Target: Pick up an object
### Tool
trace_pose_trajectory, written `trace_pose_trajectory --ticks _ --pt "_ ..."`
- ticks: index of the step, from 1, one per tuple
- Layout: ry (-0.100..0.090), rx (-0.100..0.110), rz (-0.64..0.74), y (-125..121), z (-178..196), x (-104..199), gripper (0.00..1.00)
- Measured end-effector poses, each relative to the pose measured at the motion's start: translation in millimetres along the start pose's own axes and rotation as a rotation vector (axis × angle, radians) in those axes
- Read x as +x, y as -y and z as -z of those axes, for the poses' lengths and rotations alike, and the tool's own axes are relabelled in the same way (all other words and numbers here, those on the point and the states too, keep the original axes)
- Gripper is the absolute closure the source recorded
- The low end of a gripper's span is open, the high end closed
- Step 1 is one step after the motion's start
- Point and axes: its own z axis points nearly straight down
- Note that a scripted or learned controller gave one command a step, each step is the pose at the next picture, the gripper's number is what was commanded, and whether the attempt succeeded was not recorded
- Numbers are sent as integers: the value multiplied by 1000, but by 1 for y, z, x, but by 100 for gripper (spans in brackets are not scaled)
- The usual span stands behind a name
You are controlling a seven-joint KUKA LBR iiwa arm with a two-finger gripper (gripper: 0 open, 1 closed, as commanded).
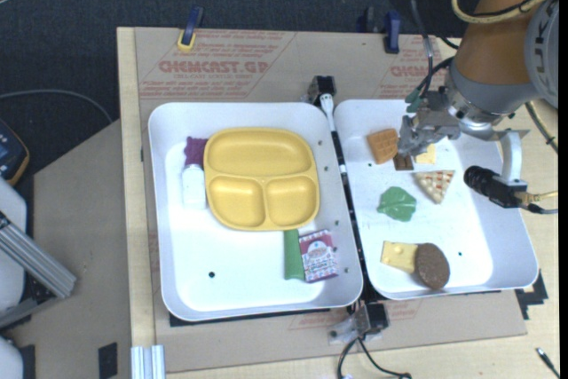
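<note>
Two white bins on cardboard-topped bench. Over right bin, my gripper sits beside toast piece; jaw opening: cannot tell.

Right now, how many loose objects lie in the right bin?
5 at least: a brown cracker at top left, a pizza slice, a green leaf, a cheese piece and a brown cookie. The gripper may hide more.
</note>
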Motion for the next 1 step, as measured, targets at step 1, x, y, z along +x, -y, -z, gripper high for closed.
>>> trace_pose_trajectory --ticks 1 --pt "0 0 1 35 0 50 100"
